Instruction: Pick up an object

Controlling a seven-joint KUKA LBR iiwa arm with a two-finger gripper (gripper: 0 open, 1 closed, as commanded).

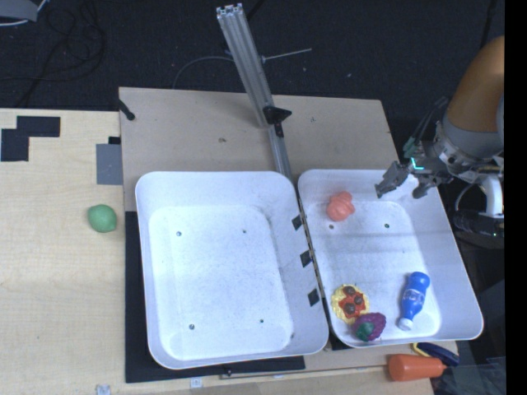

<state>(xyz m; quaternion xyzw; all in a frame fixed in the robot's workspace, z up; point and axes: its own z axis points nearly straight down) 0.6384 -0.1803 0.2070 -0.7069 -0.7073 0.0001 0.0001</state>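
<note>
the gripper [405, 179] is seen with fingers spread and nothing between them, poised over the far right corner of the right bin [436, 245]. a pink object [339, 206] is found just left of it, apart; a blue bottle [413, 299] lies nearer the front.

The arm [476, 105] reaches in from the right, its fingers [389, 184] spread apart.

A green ball [103, 218] lies on the light wooden tabletop [49, 270], well left of the bins. An aluminium rail [251, 76] slants across the tan board [198, 130] behind them. An orange carrot-like toy [414, 367] rests below the right bin's front rim.
</note>
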